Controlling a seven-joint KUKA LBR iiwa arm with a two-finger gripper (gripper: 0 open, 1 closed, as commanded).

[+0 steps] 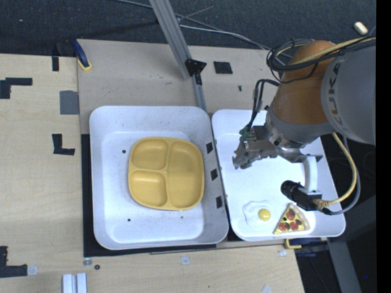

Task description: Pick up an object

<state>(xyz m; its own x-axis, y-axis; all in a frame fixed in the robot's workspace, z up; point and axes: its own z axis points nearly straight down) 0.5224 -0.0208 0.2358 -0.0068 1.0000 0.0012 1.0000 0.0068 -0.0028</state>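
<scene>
My gripper [243, 158] hangs over the middle of the right bin [229, 127], near its left wall, on the end of the grey arm with the orange band. Its dark fingers point down and to the left, and nothing shows between them. A toy fried egg [259, 212] lies at the front of the right bin, below the gripper. A toy pizza slice [291, 220] lies just right of the egg, at the bin's front right corner. A yellow divided plate [165, 173] lies flat in the middle of the left bin [110, 127].
A black cylindrical part of the arm's mount [297, 193] with a yellow cable juts over the right bin above the pizza slice. A grey metal pole [177, 38] slants across the bench behind the bins. The bench has black tape marks at the left.
</scene>
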